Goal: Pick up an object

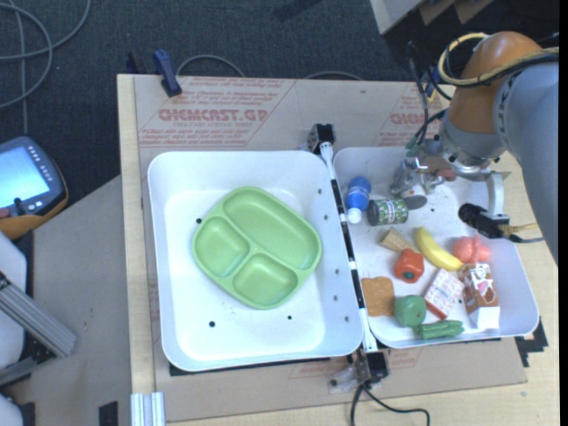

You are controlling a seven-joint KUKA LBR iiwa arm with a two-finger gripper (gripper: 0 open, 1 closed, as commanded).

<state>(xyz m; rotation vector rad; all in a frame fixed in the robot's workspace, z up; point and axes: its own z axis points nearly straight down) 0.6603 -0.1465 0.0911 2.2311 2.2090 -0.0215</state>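
End effector point(415, 177) low in right bin point(524, 322), far end, just above can point(388, 211); finger state: cannot tell. Can lies on its side beside blue bottle point(357, 193), likeliest pick. Green tray point(256, 246) fills left bin point(169, 238).

You can read one printed mark with confidence: red lettering on the brown cardboard sheet point(222, 105) behind the left bin point(169, 238) spells "CHEMCAST GP", with a smaller red line above it too fine to read. You will find the same red print repeated on the cardboard behind the right bin point(524, 313), partly covered and not legible in full. The can point(388, 211) and the small cartons point(480, 295) in the right bin carry labels too small to make out.
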